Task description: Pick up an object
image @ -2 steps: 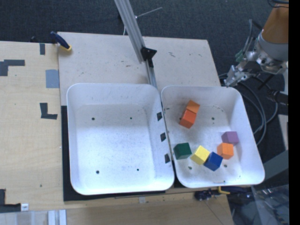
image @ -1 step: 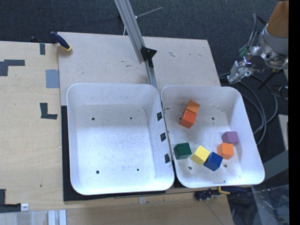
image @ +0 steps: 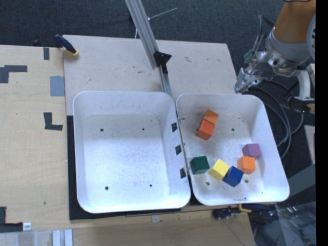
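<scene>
Gripper [image: 245, 82] sits just outside the far-right corner of the right bin [image: 266, 117], up off the bench, w/ the arm's orange band above it at the top right. Nothing's between the tips as far as you can see; whether it's spread or pressed together I can't tell, too small & blurred at this angle.

Six blocks are all in the right bin. Tall orange block [image: 206, 125] stands alone toward the far-left part, tilted a bit, well apart from the rest. Near side holds a cluster: green cube [image: 199, 164] on the left, yellow cube [image: 220, 168] just beside it, blue cube [image: 233, 176] touching or nearly touching the yellow, small orange cube [image: 246, 164] right next to the blue, purple cube [image: 251, 149] just beyond that one. Left bin [image: 82, 137] has only specks and dots on its floor.

My read: you're at the approach step, no pick started yet. Best bet is the tall orange block, since it has free room on all sides, so the tips can drop either side w/o bumping a neighbour. Line the jaws up w/ its flat faces, not its corners, as it sits rotated. Come straight down over its middle, then close. Avoid the near cluster: the packed cubes prob. leave no gap for a tip, and a push could shove them into the bin wall.
</scene>
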Controlling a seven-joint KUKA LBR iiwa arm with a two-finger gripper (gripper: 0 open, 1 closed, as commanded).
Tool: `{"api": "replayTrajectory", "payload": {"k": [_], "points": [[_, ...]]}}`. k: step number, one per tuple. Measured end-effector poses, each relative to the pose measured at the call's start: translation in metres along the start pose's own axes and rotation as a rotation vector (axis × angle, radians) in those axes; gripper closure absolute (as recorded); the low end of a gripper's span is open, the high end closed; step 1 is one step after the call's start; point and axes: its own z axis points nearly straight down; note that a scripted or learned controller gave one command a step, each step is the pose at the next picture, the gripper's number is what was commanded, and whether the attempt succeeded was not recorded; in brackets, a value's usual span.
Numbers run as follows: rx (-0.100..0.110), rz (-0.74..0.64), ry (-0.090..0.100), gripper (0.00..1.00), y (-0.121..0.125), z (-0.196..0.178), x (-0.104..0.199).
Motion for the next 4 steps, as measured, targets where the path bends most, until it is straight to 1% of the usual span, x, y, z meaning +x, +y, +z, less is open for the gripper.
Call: {"api": "replayTrajectory", "payload": {"k": [2,3,4], "points": [[0.002,-0.001,0.001,1.0,-0.024,-0.002,0.114],[0.004,0.001,0.0,1.0,-0.037,0.018,0.158],[0.005,-0.001,0.0,1.0,-0.048,0.037,0.211]]}}
